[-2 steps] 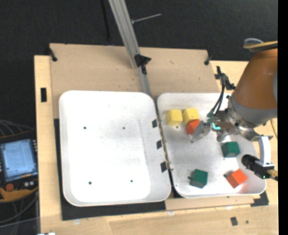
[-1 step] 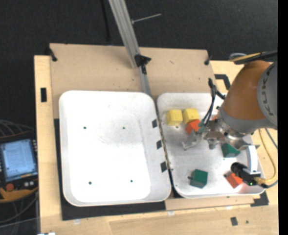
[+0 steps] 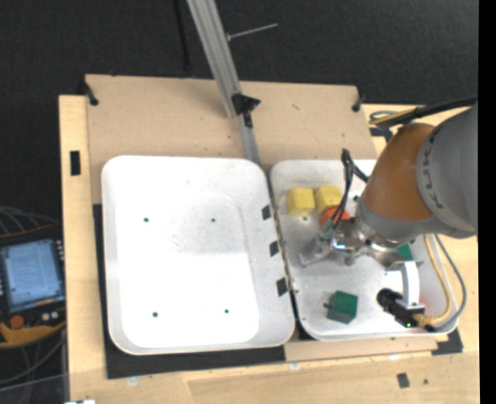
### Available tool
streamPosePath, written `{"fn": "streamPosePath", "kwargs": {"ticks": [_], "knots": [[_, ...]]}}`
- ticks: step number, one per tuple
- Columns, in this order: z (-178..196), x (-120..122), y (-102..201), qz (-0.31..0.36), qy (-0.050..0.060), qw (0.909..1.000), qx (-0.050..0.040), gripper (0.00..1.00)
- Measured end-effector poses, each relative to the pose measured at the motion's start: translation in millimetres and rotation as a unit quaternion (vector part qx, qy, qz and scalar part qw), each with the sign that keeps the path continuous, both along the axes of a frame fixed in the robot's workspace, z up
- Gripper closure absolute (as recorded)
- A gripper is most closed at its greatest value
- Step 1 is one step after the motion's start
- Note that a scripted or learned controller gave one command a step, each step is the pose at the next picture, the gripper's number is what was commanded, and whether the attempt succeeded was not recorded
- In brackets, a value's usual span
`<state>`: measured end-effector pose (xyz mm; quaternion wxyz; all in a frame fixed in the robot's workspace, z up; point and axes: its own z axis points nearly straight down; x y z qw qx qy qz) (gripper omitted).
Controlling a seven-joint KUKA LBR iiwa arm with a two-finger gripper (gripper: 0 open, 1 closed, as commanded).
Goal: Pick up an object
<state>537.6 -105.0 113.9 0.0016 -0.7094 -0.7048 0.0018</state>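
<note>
While the grey-and-orange arm's two-finger gripper hangs low in the right-hand shallow white bin, nothing is lifted yet — grip state I cannot tell. Two yellow blocks sit just beyond it, one small green block nearer us — picking remains.

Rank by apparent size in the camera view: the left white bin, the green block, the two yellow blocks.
1. Left shallow white plastic bin, by far the largest.
2. Dark green block and the two yellow blocks: all three look about alike, too close to rank, and the arm overlaps the right yellow one.
</note>
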Motion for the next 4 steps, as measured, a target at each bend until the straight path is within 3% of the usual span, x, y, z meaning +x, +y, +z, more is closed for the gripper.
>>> {"fn": "streamPosePath", "kwargs": {"ticks": [1, 2, 4], "knots": [[-16.4, 0.8, -1.5, 0.001, -0.003, 1.0, -0.0009, 0.0], [-4.7, 1.9, -2.5, -0.002, -0.005, 1.0, -0.0004, 1.0], [105.3, 7.8, -2.5, 0.005, -0.007, 1.0, -0.0009, 1.0]]}}
